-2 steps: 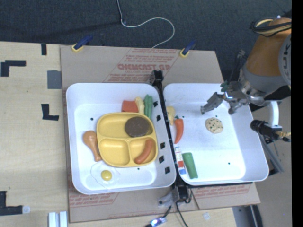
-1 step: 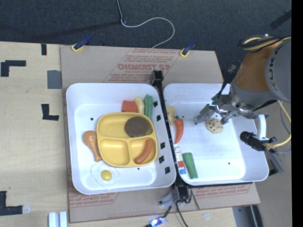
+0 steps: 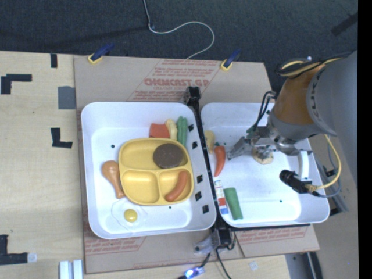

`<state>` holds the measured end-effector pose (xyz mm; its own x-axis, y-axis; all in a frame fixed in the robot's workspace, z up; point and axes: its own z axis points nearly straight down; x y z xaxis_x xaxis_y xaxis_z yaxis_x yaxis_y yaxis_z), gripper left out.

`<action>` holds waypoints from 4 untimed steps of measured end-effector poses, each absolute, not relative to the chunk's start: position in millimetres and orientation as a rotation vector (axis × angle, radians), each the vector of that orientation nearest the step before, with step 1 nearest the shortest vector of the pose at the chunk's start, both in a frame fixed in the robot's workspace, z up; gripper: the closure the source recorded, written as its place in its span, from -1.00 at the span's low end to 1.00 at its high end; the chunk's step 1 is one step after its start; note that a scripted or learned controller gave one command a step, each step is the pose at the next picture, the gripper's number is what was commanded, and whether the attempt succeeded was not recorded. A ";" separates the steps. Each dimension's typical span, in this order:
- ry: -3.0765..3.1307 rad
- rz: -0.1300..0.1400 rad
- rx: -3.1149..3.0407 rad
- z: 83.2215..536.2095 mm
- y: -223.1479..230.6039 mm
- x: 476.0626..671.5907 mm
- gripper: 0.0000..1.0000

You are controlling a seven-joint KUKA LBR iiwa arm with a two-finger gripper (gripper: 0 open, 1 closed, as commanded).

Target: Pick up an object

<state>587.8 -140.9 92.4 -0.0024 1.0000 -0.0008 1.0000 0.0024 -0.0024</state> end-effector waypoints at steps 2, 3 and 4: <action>-2.229 -0.002 -2.229 98.8 -142.8 590.4 1.00; -2.223 -0.001 -2.221 159.5 -142.2 585.6 1.00; -2.226 -0.003 -2.222 203.8 -142.5 592.4 1.00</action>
